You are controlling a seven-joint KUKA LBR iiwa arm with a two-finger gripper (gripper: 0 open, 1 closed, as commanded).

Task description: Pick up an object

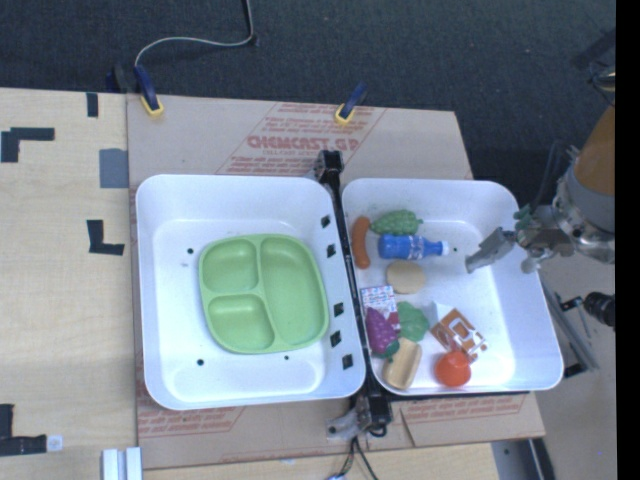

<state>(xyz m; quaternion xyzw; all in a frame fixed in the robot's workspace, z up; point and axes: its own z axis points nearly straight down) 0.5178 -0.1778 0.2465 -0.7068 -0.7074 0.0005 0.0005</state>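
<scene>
Hovering end effector [492, 248] above right bin [520, 298], blue bottle [409, 247] leftward, apart

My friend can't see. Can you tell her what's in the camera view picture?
A robot hand hovers over the right white bin full of toy food, including a blue bottle and a red tomato. The left white bin holds a green divided plate.

Bench surface: a light wooden top [60, 298] bearing black tape marks, overlaid by a brown cardboard sheet [290, 143] (red print, held at its far edge by two yellow-tipped clamps). Directly on the cardboard: two shallow white bins, left bin [160, 298] and right bin [520, 338], side by side, touching.
</scene>
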